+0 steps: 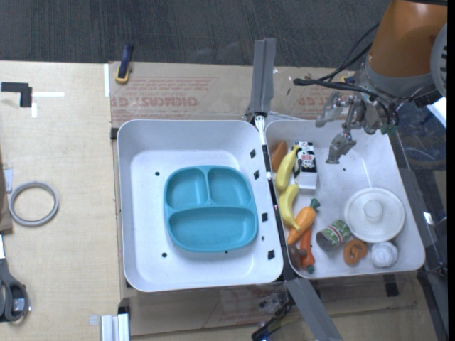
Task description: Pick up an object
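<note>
The arm comes in from the right, its orange band [405, 30] high over the far right corner of the right bin [405, 261]. Below the band the gripper [345, 139] hangs above the far part of that bin, over bare white floor. Its metal fingers [340, 148] point down and to the left; whether they are spread or pressed together cannot be told from this angle. Nothing shows between them, and they touch none of the objects.

The objects lie in the right bin. Along its left wall are two bananas [286, 183], one beyond the other, with a small milk carton [306, 165] just beside the farther one. Nearer the front, a carrot [301, 222] lies by the nearer banana, with a green-labelled can [333, 234] to its right. A round white lidded dish [374, 214] sits toward the right wall, and an orange ring-shaped piece [354, 251] and a small white cup [384, 254] lie near the front edge.

The left bin [135, 212] holds a blue divided plate [210, 209] in its middle.
</note>
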You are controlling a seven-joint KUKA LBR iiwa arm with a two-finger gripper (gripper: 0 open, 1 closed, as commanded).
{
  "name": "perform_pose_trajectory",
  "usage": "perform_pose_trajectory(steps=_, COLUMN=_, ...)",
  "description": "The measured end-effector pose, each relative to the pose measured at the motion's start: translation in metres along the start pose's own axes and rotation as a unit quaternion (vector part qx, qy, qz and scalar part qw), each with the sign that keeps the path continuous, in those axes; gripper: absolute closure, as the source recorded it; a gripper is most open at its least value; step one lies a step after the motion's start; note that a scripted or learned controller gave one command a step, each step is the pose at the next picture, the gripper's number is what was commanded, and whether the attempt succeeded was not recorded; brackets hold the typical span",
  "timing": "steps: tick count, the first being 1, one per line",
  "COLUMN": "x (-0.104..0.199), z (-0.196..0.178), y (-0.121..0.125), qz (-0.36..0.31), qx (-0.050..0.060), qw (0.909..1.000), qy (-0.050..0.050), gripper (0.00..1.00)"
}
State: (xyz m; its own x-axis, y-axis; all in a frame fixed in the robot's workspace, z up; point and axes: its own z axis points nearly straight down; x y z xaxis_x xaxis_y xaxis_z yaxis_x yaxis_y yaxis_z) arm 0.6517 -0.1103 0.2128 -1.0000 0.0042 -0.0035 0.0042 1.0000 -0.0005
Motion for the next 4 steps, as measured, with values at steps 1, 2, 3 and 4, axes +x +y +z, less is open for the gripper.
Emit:
perform_pose_trajectory(steps=1, x=0.015, z=0.096, y=-0.011, qz=-0.035, qx=0.002, qw=0.9993, qy=-0.013, gripper=0.0)
perform_pose_trajectory(steps=2, x=0.067, z=0.103, y=0.01, qz=-0.032, qx=0.004, qw=0.9992, qy=-0.022, gripper=0.0)
perform_pose_trajectory(steps=3, x=0.058, z=0.104, y=0.012, qz=-0.016, qx=0.003, qw=0.9998, qy=-0.014, gripper=0.0)
perform_pose_trajectory(steps=4, x=0.058, z=0.104, y=0.012, qz=-0.001, qx=0.002, qw=0.9999, qy=-0.014, gripper=0.0)
